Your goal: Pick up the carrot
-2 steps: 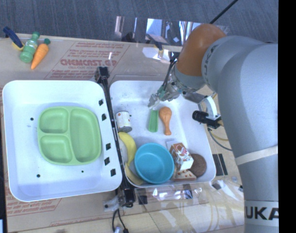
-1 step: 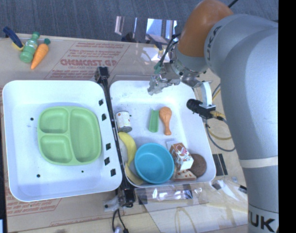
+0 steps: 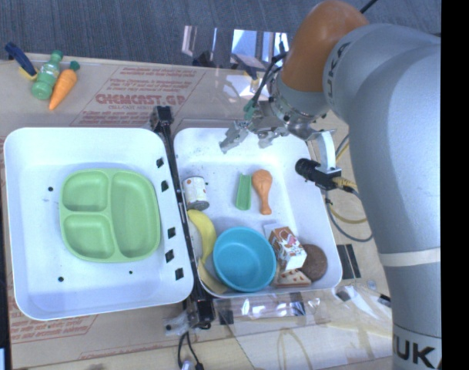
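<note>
carrot (image 3: 62, 88) lies on the bench beyond the left bin (image 3: 18, 206), beside a green bottle (image 3: 45, 77). gripper (image 3: 236, 137) over right bin's (image 3: 326, 230) far edge, fingers spread, gripping nothing.

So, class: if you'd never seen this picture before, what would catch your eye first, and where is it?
Most likely the big grey arm with its orange band, filling the right side and reaching over the right bin. Next, the green tray in the left bin and the blue bowl among toy food in the right one. The carrot lies outside both bins, at the top left.
</note>
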